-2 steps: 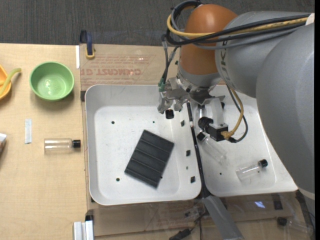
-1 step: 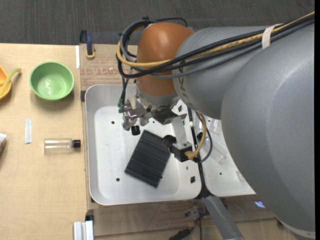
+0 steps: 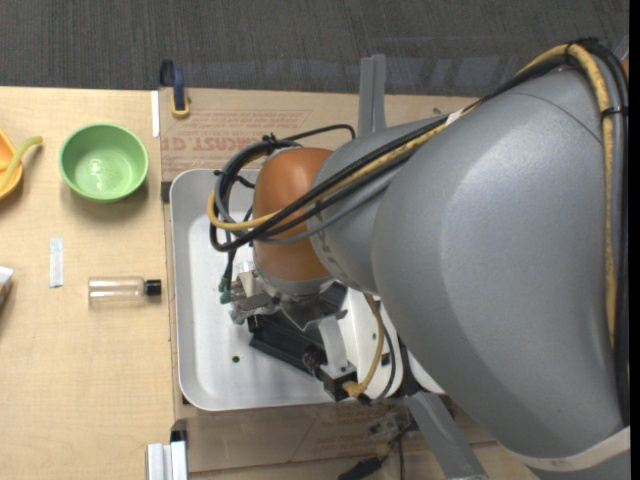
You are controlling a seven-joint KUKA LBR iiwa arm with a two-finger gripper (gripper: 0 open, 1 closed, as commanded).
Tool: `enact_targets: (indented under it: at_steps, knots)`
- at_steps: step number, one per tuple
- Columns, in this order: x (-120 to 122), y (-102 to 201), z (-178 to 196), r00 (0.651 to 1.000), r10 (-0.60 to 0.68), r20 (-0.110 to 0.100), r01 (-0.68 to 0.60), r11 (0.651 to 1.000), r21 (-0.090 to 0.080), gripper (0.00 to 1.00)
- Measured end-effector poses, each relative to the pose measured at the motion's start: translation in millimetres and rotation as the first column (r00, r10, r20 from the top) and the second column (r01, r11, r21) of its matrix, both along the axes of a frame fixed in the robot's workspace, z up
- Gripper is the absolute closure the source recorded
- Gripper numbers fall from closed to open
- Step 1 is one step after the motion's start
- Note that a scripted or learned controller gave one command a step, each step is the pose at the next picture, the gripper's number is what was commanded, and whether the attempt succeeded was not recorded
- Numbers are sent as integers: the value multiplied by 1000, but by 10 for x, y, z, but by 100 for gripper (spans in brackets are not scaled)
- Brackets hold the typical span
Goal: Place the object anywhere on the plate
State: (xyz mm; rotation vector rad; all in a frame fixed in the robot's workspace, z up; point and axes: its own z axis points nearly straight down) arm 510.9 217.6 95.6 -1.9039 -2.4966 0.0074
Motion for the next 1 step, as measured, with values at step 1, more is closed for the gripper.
enact_targets:
  at_steps: [1]
  knots:
    - [702, -234, 1508, 1000, 9, 3, -9, 1000, 0, 100]
